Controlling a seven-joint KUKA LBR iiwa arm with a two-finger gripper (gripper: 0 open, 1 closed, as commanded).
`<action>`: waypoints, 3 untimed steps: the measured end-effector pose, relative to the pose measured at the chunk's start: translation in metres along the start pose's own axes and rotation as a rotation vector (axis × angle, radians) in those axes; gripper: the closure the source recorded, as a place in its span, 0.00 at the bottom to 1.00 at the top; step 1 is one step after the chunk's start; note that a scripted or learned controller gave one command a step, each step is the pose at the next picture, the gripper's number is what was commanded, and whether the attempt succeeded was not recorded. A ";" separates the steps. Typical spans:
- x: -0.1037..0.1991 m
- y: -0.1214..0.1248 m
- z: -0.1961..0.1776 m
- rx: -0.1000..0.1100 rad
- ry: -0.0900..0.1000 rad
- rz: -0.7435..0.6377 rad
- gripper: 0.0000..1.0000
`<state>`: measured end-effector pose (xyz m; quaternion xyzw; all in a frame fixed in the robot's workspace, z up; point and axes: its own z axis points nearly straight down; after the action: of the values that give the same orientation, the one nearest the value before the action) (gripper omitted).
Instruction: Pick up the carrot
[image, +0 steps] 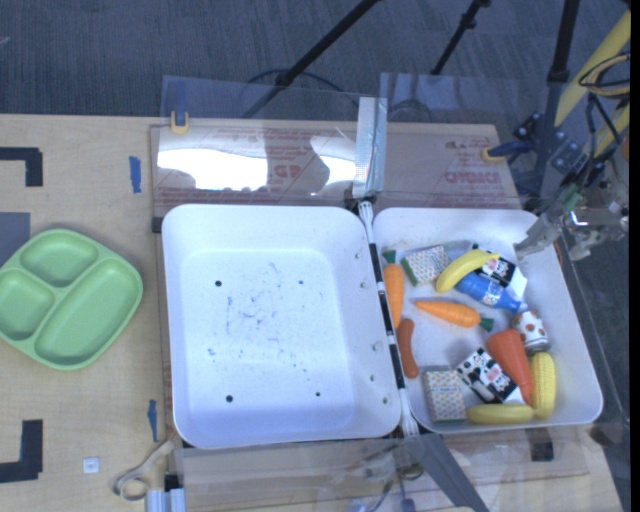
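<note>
The gripper waits at the right bin's edge, I cannot tell its state, and the carrot is crowded, so it might grab the banana.

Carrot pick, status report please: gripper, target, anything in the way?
Gripper at right bin's far right edge, nothing seen between fingers. Carrot mid-bin, lying flat, untouched. Banana and blue bottle between them.

The hand hangs at the view's right edge, pointing down-left, arm behind it
</note>
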<state>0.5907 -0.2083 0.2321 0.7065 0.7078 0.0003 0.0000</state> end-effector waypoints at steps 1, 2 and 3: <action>0.057 -0.035 0.075 0.001 0.001 -0.205 0.00; 0.048 -0.071 0.136 0.002 0.008 -0.199 0.00; 0.097 -0.082 0.085 -0.001 0.000 -0.354 0.00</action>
<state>0.5081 -0.1118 0.1470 0.5710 0.8210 0.0007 0.0007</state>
